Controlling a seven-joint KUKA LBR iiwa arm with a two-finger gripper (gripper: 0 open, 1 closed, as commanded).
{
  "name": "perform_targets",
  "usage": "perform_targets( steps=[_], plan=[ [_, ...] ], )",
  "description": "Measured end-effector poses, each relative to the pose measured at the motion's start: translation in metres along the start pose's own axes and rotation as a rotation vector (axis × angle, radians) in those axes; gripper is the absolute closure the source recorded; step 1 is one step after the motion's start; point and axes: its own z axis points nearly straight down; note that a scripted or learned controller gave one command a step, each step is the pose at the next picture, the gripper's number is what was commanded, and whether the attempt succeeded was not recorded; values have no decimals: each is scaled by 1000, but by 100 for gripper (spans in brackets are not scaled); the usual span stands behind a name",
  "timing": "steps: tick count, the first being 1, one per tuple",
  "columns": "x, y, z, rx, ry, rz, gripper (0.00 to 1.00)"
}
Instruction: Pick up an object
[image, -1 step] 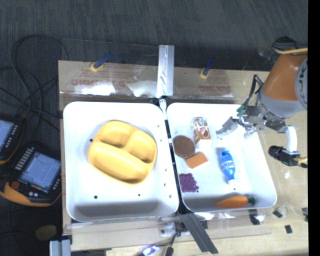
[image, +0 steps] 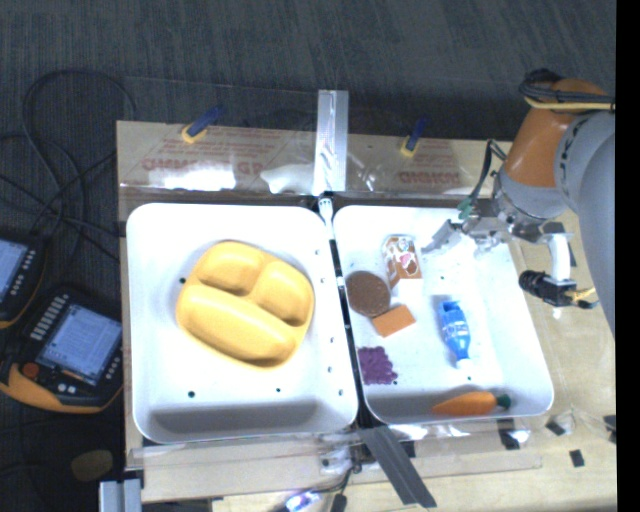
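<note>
The right bin (image: 530, 330) holds several small objects. A red-and-white packet (image: 401, 256) lies by a brown round disc (image: 367, 291) and an orange block (image: 394, 321). A blue bottle (image: 454, 328) lies in the middle, purple grapes (image: 376, 365) sit at the front left, and a carrot (image: 468, 403) rests along the front wall. My gripper (image: 466, 236) hangs over the bin's back right part, to the right of the packet. It is open, with nothing between its fingers.
The left bin (image: 150, 300) holds a large yellow bread-shaped object (image: 245, 300). The grey arm with its orange band (image: 545, 150) comes in over the right bin's far right corner. Clear bags and clips lie behind the bins, and a pendant (image: 65, 345) lies at the left.
</note>
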Motion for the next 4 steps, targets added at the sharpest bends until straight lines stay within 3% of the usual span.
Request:
perform_targets(
  steps=[1, 2, 3, 4],
  plan=[
    [11, -63, 30, -3, 5, -51, 0],
    [12, -63, 22, -3, 10, -52, 100],
    [12, -63, 22, -2, 10, -52, 0],
    [42, -136, 41, -14, 0, 9, 0]
  ],
)
